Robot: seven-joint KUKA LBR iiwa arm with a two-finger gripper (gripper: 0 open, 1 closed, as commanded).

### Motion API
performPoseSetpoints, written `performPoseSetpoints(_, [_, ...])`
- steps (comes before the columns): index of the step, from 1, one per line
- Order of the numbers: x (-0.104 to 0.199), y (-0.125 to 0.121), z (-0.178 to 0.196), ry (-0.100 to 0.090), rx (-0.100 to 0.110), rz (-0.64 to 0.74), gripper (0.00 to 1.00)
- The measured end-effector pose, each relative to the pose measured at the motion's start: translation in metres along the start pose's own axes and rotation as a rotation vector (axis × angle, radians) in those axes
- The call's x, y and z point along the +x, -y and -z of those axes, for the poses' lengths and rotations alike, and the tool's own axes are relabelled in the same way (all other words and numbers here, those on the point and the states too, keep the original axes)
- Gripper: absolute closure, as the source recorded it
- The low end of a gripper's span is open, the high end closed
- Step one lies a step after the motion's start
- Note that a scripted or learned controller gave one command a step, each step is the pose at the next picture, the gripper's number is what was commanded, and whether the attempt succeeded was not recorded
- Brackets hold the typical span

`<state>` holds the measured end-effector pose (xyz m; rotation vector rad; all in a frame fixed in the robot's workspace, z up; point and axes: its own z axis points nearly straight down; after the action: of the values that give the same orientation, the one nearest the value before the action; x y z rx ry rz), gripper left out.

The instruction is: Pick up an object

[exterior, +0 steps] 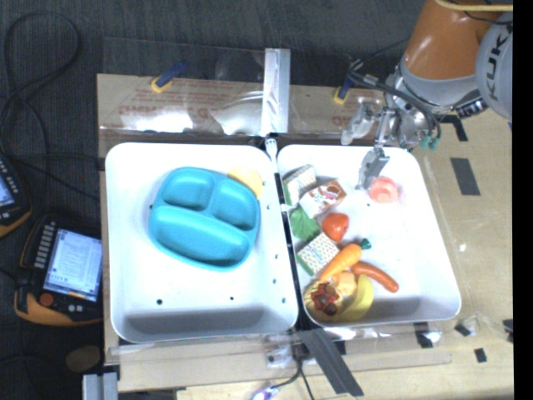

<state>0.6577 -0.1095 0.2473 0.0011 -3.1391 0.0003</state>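
Hovering by the pink object [384,191], the claw [372,167] blurs; its grip state is unreadable.

Tan wooden bench [483,223], two shallow white bins touching at centre. Left bin [125,307] toward 9 o'clock, right bin [433,248] toward 3 o'clock. Clear plastic sheet [208,98] lies along the bench's 12 o'clock edge behind both bins. Black tape strips [465,176] on bare bench at 3 o'clock.
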Motion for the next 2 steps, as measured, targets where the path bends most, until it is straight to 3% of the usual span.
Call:
performPoseSetpoints(1, [0.046,-0.001,0.014,0.0,0.0,-0.11,0.0])
performPoseSetpoints(2, [0.063,0.042,-0.117,-0.001,0.0,-0.353,0.0])
